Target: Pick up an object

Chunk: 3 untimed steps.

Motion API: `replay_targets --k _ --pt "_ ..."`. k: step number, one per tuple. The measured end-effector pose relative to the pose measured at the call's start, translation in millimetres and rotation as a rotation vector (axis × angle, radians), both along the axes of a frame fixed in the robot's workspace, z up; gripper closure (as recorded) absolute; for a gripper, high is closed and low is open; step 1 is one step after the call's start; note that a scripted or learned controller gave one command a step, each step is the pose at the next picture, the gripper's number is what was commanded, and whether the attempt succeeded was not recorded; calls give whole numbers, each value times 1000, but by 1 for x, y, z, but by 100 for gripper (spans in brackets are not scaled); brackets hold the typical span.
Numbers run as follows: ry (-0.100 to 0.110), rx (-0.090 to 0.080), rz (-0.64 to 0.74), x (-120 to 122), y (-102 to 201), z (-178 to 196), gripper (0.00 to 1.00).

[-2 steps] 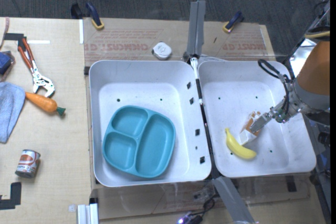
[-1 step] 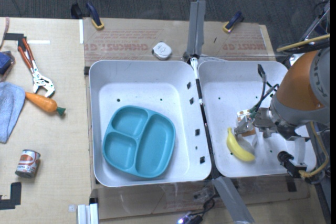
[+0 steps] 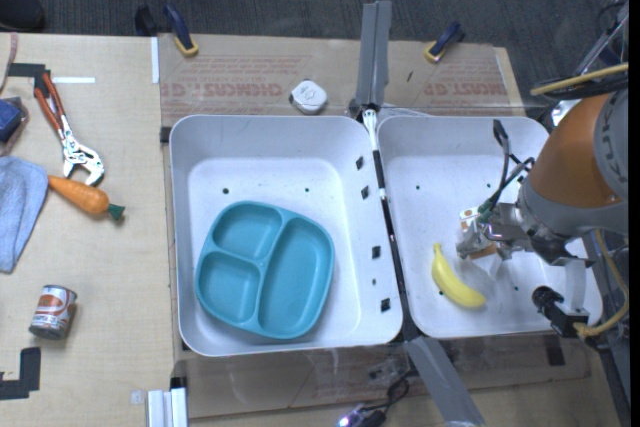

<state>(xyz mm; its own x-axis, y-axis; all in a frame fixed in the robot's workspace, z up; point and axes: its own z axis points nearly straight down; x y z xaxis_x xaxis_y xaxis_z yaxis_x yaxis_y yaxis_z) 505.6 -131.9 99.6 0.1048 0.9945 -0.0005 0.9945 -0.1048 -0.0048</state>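
One yellow banana (image 3: 456, 281) lies in the right bin (image 3: 420, 205), just beside the gripper (image 3: 478, 241), which hangs above its upper end. I cannot tell how the pincer stands. To grasp well, I think it should come down across the curved middle, where the smooth skin is thickest. The left bin (image 3: 200, 165) holds a glossy teal divided plate (image 3: 265, 268) with rounded corners.

arm: enters from right, orange band above wrist | gripper (image 3: 473, 240): low, pointing left | jaws: state unclear
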Motion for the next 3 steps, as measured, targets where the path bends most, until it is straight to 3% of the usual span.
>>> replay_targets --k 1,2,3 --pt "-2 -2 -60 25 47 119 100" --pt "-6 -2 565 3 -24 185 100" --pt "-3 -1 532 20 -50 164 100"
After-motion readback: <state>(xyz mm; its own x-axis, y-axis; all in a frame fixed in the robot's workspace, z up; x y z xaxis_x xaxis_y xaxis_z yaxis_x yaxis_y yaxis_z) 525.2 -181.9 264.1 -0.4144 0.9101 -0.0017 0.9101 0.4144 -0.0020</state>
